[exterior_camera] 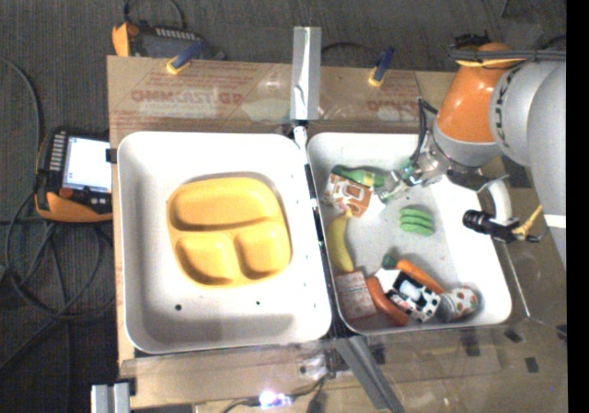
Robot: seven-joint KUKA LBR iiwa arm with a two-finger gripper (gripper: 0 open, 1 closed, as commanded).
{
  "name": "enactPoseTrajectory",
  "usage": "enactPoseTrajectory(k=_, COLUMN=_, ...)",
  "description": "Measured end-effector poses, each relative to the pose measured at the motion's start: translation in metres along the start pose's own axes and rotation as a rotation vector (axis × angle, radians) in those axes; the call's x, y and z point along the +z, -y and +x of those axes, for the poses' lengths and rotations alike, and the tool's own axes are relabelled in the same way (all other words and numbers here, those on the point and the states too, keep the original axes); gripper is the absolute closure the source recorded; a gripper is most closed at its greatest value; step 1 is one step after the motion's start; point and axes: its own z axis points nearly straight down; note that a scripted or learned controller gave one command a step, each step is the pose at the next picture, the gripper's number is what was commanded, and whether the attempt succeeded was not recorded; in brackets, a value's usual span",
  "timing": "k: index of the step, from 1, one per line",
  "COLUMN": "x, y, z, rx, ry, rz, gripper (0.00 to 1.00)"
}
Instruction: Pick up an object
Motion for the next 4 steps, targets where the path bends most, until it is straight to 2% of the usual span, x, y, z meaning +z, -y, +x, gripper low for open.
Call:
enactPoseTrajectory(k=1, x=0.005, y=0.001, z=0.003, rx=-0.003, ry=-0.006, rz=0.007, gripper=0.0)
enactPoseTrajectory(k=2, x=-0.005, y=-0.052, z=0.036, rx=0.016, ry=-0.001, rz=0.015, gripper=0.0)
enactPoseTrajectory(k=3, x=-0.011, y=-0.049, z=0.034, rx=0.017, ry=-0.001, rz=0.027, gripper=1.0)
enactPoseTrajectory(k=4, x=-0.119, y=-0.061, z=0.058, rx=0.124, ry=-0.009, rz=0.019, gripper=1.0)
